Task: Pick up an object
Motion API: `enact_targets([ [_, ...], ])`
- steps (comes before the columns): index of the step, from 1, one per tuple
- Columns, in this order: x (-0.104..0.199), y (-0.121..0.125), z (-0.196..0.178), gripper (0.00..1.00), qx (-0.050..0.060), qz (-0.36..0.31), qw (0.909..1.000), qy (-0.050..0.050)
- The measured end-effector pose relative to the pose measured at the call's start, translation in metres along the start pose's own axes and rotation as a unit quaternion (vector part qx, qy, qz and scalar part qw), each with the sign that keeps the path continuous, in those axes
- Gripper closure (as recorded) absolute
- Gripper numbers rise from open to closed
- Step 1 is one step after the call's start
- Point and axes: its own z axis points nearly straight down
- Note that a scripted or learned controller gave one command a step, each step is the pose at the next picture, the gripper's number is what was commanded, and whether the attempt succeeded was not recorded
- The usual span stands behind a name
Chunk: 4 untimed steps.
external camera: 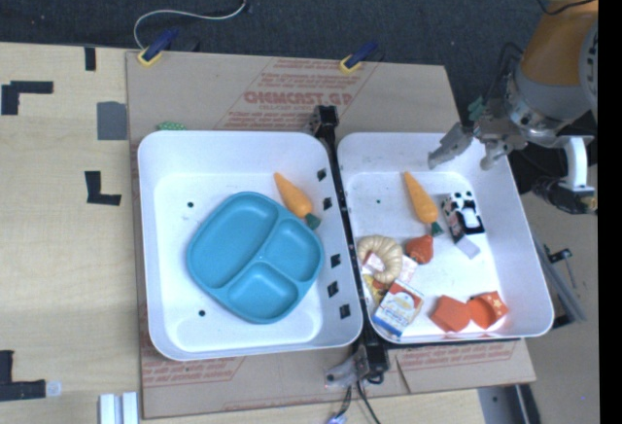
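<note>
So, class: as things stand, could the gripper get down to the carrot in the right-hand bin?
Probably yes. The gripper hangs over the right bin's far edge, fingers open, and the carrot lies just beyond it with nothing on top.

The arm [559, 43] (grey, orange-banded) reaches in from the right; its gripper [471, 148] hangs with both fingers [447, 150] apparently spread apart and nothing between them.

From my station I saw the arm [562, 43] as a thick, rounded body with a broad orange band above a grey wrist section. A dark cable looped over its top. The claw [469, 148] was grey metal, with two slim fingers [446, 151] reaching out from a boxy base that carried a small greenish fitting.
</note>
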Motion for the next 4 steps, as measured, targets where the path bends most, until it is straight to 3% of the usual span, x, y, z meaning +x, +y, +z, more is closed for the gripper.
enact_targets([
  [1, 0.034, 0.023, 0.080, 0.00, 0.001, 0.000, 1.0000, 0.000],
  [2, 0.011, 0.018, 0.134, 0.00, -0.001, 0.000, 1.0000, 0.000],
  [3, 0.011, 0.019, 0.124, 1.00, -0.003, -0.001, 1.0000, -0.002],
  [4, 0.103, 0.009, 0.035, 1.00, -0.001, -0.001, 1.0000, 0.001],
])
